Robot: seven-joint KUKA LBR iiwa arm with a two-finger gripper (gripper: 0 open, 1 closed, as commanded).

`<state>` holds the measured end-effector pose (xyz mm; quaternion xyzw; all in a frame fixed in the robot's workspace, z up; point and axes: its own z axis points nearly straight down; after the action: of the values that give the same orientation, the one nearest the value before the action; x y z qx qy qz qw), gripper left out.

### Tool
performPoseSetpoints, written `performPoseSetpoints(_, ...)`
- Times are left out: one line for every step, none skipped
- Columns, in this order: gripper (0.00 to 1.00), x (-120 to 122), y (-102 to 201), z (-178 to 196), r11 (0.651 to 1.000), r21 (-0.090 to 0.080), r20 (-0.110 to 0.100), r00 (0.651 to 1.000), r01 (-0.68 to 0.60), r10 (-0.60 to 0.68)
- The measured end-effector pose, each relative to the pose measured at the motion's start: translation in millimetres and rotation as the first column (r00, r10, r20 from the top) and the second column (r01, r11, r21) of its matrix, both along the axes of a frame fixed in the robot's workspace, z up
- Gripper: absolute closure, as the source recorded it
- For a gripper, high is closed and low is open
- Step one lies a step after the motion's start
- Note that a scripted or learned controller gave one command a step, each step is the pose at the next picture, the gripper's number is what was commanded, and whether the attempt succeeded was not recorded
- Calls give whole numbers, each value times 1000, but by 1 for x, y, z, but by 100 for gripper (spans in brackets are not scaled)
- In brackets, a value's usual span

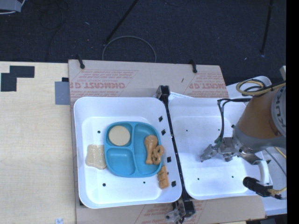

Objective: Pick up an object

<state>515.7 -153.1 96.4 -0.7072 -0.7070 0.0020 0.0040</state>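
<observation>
Camera view showed the two-finger metal gripper (205, 156) low over the right white plastic bin (196, 181), its fingers spread apart and holding nothing. In the left white plastic bin (88, 190) sat a blue three-compartment plastic tray (122, 164); a round tan disc (118, 135) and a brown bone-shaped toy (152, 149) lay in it, a pale beige foam piece (96, 156) touched its left side, and a small orange-brown block (163, 177) lay just beside its lower right corner

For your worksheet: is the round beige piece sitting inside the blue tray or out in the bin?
Inside. The round beige piece sits in the upper-left compartment of the blue tray, enclosed by its rim.
</observation>
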Motion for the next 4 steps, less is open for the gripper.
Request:
performPoseSetpoints(100,1,-2,13,1000,-1,2,1000,6,-6)
performPoseSetpoints(100,3,3,75,1000,-3,11,1000,-1,1)
performPoseSetpoints(100,1,-5,120,1000,-4,10,1000,0,0)
performPoseSetpoints(100,1,-6,148,1000,-3,9,1000,-1,1)
